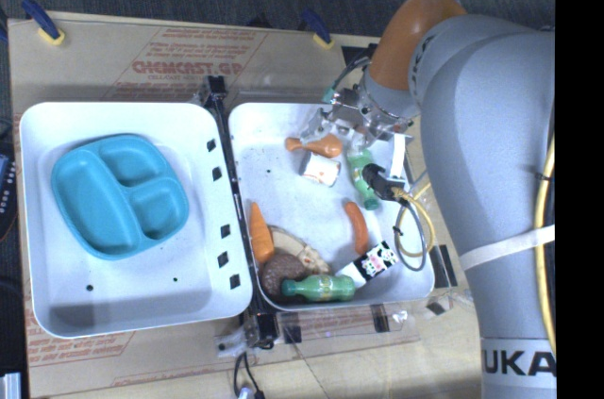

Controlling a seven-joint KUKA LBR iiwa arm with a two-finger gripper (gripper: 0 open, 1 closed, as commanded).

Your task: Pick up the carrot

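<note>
You see the pincer [351, 125] low over the far part of the right bin [283, 119], just beside a chicken drumstick [318, 144] and a green object [361, 175]. If its fingers are spread or pressed together, I cannot tell; the wrist and cables cover them. Nothing is seen between them.

The carrot [260, 234] lies at the left wall of this same bin, near the front, well apart from the pincer. It touches a brown round thing [279, 274], and a green bottle [319, 289] lies just in front. A sausage [357, 226] and a small black-and-white carton [376, 262] are more to the right. The left bin [38, 293] holds a blue divided plate [118, 194].

In my judgement the task is not yet begun for real: the carrot is untouched. You must bring the arm toward the front-left, go down, close and lift.
</note>
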